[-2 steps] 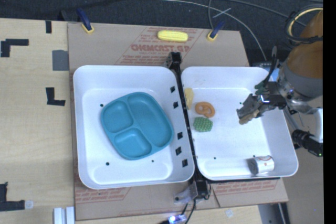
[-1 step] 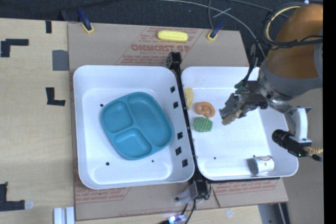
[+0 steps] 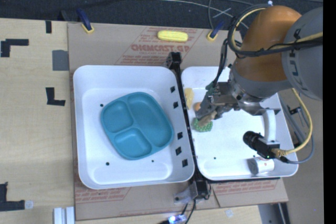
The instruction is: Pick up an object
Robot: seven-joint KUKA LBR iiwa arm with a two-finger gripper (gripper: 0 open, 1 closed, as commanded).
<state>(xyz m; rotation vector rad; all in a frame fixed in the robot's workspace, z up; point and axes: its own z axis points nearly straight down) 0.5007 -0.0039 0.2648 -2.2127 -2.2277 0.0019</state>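
My gripper (image 3: 206,112) hangs low over the left part of the right bin (image 3: 236,168). Right beneath its tip lies a small green leafy object (image 3: 201,125), touching or nearly touching it. A small orange piece (image 3: 198,106) shows just left of the gripper, and a pale yellow object (image 3: 188,96) lies against the bin's left wall. Whether anything sits between the fingers is hidden by the gripper body.
The left bin (image 3: 86,78) holds a blue divided plate (image 3: 136,124). A yellow corn-like object (image 3: 172,36) lies on the cardboard behind the bins. A small grey-white cylinder (image 3: 260,166) sits near the right bin's front edge. The arm covers the right bin's back right.
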